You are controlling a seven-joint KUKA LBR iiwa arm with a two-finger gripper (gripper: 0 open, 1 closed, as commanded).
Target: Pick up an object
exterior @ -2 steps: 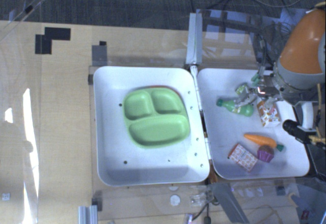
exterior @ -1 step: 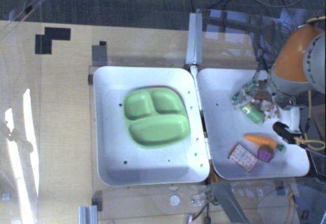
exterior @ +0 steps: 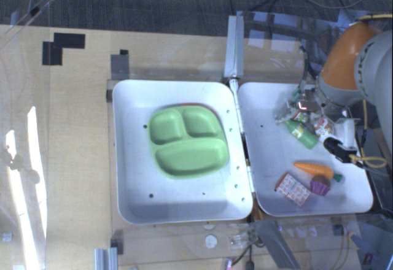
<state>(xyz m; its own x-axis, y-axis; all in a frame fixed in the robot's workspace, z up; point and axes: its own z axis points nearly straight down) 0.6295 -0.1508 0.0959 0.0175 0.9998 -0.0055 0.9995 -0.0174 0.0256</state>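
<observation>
You see the arm reaching in over the far right corner of the right bin, its orange band above the wrist. The gripper sits low over the bin's upper right part, right among a small cluster of objects; you cannot tell from here whether it has closed on anything.

Take the right bin as your landmark. Just beside the gripper lies a green bottle-like object, tilted, with a small white and red item touching it on the right. Nearer the bin's front edge lies an orange carrot, pointing left. Just in front of the carrot sits a small purple object, and to its left a patterned flat card, tilted.

Left of the right bin, touching along its side, stands the left bin, holding a green divided tray in its middle.
</observation>
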